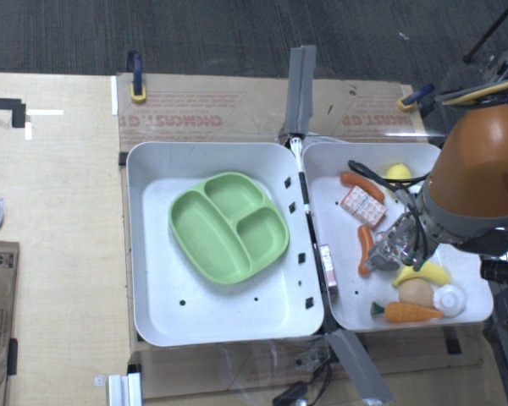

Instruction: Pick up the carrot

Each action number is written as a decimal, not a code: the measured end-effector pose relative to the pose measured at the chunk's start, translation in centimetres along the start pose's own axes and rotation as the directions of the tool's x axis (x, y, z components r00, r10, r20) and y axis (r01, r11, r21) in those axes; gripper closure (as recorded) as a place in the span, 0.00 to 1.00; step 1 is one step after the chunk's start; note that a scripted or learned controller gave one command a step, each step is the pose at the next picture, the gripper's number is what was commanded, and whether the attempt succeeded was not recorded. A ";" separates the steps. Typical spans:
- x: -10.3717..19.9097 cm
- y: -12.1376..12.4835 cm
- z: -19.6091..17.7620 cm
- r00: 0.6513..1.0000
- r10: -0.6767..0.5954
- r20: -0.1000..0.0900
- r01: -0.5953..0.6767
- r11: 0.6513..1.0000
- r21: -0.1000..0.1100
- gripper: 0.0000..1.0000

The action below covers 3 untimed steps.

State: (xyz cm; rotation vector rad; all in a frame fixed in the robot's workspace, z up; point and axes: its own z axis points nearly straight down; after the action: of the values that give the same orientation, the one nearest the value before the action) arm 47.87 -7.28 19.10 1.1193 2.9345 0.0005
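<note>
Carrot [413,312] sits just below my gripper [395,250], near the bin's [347,311] front edge. Can't tell the gripper's state. Looks light, stiff, smooth; I'd grab across its thick middle.

I'm counting two white bins: left bin [140,252], right bin [339,315]. Left is holding one green divided plate [229,225]. Right is showing one carrot [411,313], two sausages [361,186] [365,250], one banana [423,271], one lemon [398,172], one snack packet [361,205], one bread roll [414,291], one white round piece [449,299].
</note>
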 end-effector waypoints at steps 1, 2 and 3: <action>4.4 8.2 -19.3 0.932 0.363 0.001 -0.363 0.932 0.004 1.00; 6.1 6.7 -4.9 0.966 0.257 -0.002 -0.257 0.966 0.004 1.00; 7.5 8.4 -18.9 0.815 0.579 0.002 -0.579 0.815 0.004 1.00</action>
State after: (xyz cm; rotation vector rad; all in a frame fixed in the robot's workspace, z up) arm 47.89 4.00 38.04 1.9589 2.4557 -0.0060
